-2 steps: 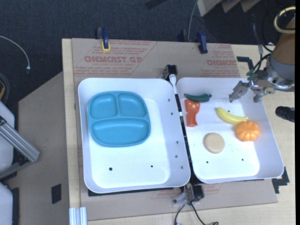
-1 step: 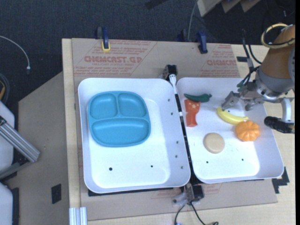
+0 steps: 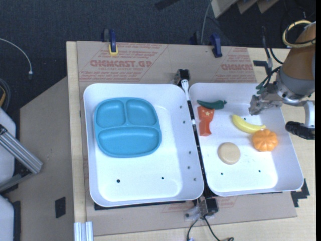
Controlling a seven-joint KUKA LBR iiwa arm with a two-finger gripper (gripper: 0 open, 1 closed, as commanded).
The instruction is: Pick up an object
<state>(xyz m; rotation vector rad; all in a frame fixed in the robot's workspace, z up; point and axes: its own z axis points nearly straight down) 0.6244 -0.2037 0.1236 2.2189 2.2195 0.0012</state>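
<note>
Four toys lie in the right bin (image 3: 288,177); I judge the banana (image 3: 247,124) nearest the gripper (image 3: 261,104) — light, stiff, smooth plastic, best pinched across its middle. Whether the gripper is open or holding anything, I cannot tell.

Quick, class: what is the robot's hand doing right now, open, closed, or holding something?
Hand: above the right bin's far edge, near the banana; holding nothing visible; grip state cannot be told.
</note>
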